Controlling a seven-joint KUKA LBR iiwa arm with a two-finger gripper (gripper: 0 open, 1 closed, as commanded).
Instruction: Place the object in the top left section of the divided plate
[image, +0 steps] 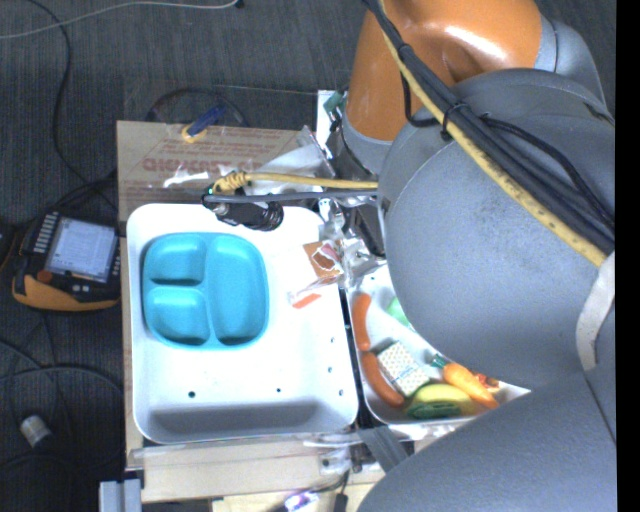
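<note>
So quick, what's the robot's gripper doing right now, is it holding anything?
Gripper: above the edge between the two bins, near a small orange-brown object; open or shut cannot be told, nor whether it holds that.

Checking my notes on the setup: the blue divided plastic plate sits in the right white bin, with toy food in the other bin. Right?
Not quite. The camera view shows the blue divided plastic plate in the left white bin; the toy food lies in the right one.

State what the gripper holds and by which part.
Cannot be told: the gripper sits by a small brown object over the bin divider, and the contact is too blurred to judge.
</note>
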